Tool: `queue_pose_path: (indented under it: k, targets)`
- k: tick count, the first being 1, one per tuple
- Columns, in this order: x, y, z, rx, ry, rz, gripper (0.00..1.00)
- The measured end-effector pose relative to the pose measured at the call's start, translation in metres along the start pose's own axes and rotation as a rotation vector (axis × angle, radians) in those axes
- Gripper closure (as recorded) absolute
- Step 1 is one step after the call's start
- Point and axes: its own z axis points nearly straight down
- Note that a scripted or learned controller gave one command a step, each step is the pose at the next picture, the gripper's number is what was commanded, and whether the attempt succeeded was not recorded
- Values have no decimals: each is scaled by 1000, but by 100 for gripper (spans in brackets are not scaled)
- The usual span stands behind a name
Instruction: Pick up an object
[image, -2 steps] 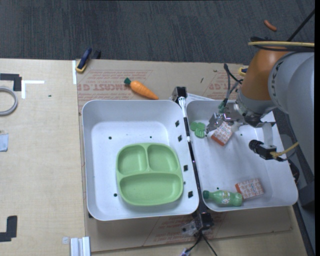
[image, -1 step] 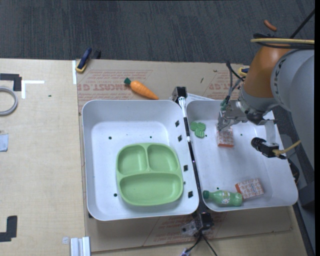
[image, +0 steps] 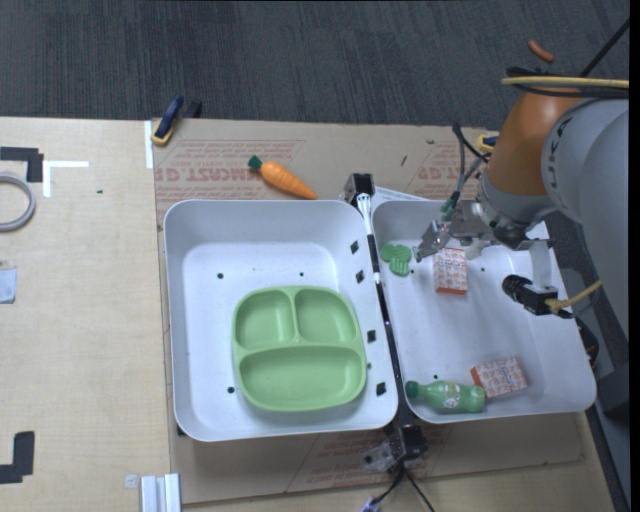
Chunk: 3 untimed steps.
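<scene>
- The gripper hangs low over the far end of the right bin, angled down from the grey arm that comes in past that bin's outer wall. I cannot tell from here whether it is spread or pressed together; the metal parts blur into one another, and nothing shows plainly between them.
- Just beside the gripper, on its near side, stands a small red-and-white packet, perhaps touching it. To my eye this is the likeliest thing the arm is after, but a grasp is not visible.
- A small green piece lies close to the gripper on the other side, against the wall the right bin shares with its neighbour.
- Toward the near edge of the right bin lie a green bottle on its side, at the near inner corner, and a second red-patterned packet flat just beyond it. Both are well apart from the gripper and look untouched.
- The left bin holds a green divided plate, lying flat toward its near half, its compartments bare.
- Outside the bins, a toy carrot rests on the cardboard past the left bin's far edge, and a blue clip sits at the cardboard's far corner.
</scene>
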Motion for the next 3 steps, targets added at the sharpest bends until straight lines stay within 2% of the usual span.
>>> queue_pose_path:
  k: [1, 2, 3]
  targets:
    - [-4, -40, 9, -5, 0, -354, 0]
    - [-6, -39, -1, -8, -3, -350, 100]
    - [-6, -39, -1, -8, -3, -350, 0]
